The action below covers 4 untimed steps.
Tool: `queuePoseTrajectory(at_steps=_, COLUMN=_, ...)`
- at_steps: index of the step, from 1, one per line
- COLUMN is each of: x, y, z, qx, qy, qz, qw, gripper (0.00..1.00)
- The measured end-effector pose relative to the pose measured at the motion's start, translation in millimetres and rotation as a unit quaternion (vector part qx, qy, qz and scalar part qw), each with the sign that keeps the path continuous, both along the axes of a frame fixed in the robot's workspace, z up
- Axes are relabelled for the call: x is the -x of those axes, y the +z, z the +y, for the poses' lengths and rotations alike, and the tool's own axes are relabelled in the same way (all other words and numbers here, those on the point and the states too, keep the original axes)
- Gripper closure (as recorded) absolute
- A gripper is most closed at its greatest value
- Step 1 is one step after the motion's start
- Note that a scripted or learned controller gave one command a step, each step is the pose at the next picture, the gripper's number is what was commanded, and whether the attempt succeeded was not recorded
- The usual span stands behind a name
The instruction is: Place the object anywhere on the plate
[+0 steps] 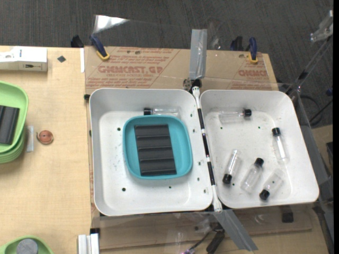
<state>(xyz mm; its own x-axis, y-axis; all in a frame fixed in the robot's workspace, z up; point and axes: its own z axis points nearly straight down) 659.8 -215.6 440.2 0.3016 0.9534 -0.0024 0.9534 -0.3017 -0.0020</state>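
Nearest the camera, the right bin [296, 192] holds five clear vials with black caps, one lying at its lower edge [270, 187]. In the left bin [100, 157] a teal plate [130, 152] carries a black ribbed insert [154, 150], and a sixth vial [159, 111] lies just behind the plate, against the bin's back wall

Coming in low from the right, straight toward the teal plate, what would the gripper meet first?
Probably the right bin's outer wall, then the black-capped vial just inside it. Travelling higher, it could clear both.
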Motion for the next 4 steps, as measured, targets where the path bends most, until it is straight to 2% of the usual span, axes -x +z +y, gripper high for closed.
queuePoseTrajectory(at_steps=4, x=0.0, y=0.0, z=0.0, qx=0.0000, qy=0.000, qz=0.000, qw=1.0000, gripper=0.00)
